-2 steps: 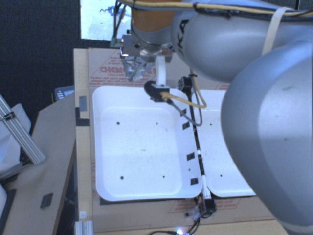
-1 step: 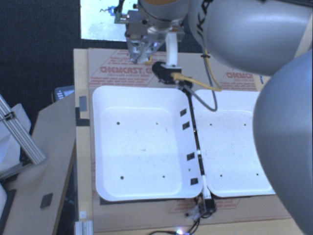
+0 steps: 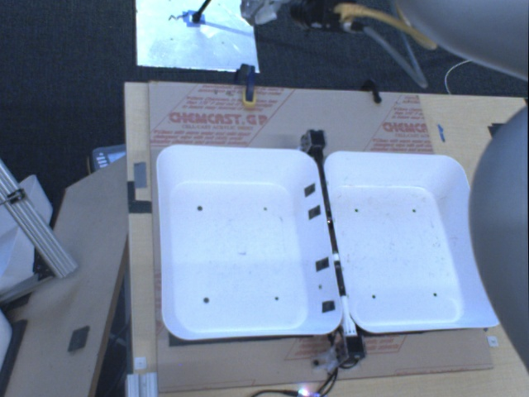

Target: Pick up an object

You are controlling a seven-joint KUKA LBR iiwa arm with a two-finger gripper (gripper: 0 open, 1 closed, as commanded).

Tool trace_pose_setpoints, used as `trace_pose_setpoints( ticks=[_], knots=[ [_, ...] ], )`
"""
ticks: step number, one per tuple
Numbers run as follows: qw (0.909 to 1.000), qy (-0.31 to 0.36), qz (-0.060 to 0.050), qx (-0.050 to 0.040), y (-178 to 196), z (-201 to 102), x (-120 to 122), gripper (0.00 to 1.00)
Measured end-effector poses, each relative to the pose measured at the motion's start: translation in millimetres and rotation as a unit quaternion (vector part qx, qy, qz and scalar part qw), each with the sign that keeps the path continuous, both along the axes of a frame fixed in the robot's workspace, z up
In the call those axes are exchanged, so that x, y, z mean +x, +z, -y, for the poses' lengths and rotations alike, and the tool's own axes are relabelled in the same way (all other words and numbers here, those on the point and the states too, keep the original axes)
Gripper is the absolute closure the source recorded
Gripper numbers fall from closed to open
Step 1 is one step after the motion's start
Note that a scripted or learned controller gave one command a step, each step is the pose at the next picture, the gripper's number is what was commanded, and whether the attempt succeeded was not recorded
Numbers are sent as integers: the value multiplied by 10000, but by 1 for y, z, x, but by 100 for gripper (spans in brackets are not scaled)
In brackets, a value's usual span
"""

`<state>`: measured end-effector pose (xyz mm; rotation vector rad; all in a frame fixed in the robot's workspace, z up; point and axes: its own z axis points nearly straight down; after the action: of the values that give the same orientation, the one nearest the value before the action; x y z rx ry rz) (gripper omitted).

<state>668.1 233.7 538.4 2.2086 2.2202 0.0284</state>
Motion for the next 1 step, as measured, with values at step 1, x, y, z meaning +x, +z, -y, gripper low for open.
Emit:
trace_pose_setpoints(
  ticks=[1],
  knots=[
    [9999, -38, -149, -46, -120, 41, 0, 100]
  ],
)
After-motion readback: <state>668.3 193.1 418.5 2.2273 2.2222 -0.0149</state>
